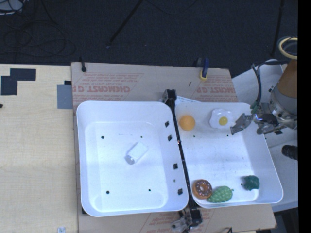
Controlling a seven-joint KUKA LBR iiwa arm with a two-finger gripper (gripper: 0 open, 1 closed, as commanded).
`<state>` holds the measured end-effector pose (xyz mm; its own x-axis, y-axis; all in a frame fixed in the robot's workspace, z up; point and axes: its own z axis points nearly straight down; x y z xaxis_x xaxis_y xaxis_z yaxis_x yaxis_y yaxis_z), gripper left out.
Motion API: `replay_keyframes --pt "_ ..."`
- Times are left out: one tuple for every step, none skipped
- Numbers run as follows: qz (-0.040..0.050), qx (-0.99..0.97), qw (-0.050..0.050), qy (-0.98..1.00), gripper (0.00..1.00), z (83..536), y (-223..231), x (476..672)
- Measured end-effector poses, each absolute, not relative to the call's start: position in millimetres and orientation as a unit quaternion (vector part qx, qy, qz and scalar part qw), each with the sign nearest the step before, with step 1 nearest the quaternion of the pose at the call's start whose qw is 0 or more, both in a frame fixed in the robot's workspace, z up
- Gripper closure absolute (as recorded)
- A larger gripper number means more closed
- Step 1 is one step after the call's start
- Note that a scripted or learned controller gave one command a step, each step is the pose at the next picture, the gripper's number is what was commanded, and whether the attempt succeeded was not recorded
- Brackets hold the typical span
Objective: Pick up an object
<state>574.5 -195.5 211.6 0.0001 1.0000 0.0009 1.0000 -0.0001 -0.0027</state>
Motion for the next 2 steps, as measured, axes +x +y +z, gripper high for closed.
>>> replay_keyframes --pt "0.0015 -0.706 0.001 -0.709 0.0 155 -213 612.4" --pt "0.0013 -0.705 0.001 -0.709 0.0 132 -211 621.2"
